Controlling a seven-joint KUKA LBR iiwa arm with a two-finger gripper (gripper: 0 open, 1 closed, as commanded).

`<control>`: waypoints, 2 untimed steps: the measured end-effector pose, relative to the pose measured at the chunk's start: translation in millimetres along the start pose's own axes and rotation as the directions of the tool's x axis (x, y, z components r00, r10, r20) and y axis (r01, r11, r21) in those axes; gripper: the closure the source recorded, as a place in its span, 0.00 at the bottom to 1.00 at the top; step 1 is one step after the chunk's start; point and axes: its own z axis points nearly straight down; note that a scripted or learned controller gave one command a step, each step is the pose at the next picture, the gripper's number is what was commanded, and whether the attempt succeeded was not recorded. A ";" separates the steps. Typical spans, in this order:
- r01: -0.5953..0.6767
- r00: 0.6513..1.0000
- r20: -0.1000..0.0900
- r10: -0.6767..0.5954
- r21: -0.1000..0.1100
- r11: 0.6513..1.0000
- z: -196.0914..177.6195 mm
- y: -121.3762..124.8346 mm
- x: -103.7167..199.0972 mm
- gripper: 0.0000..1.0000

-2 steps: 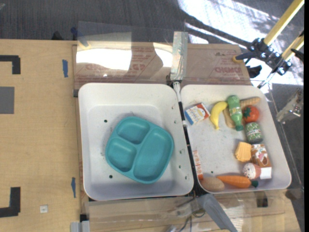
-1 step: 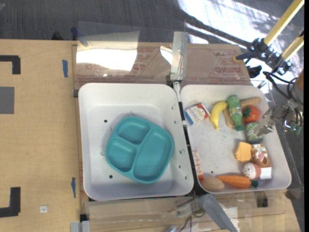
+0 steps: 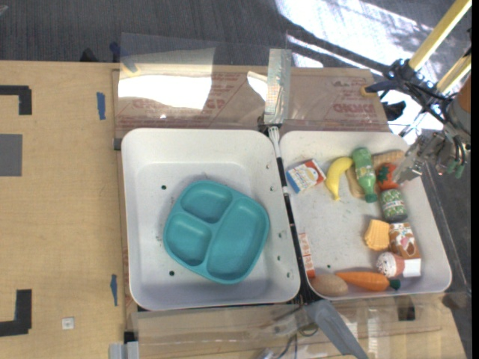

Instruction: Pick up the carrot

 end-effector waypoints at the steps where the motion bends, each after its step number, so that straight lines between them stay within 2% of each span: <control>1: 0.198 0.980 0.002 -0.198 0.000 0.980 -2.2 29.1 -50.2 1.00; 2: 0.316 0.949 -0.003 -0.316 0.000 0.949 5.9 25.0 -42.8 1.00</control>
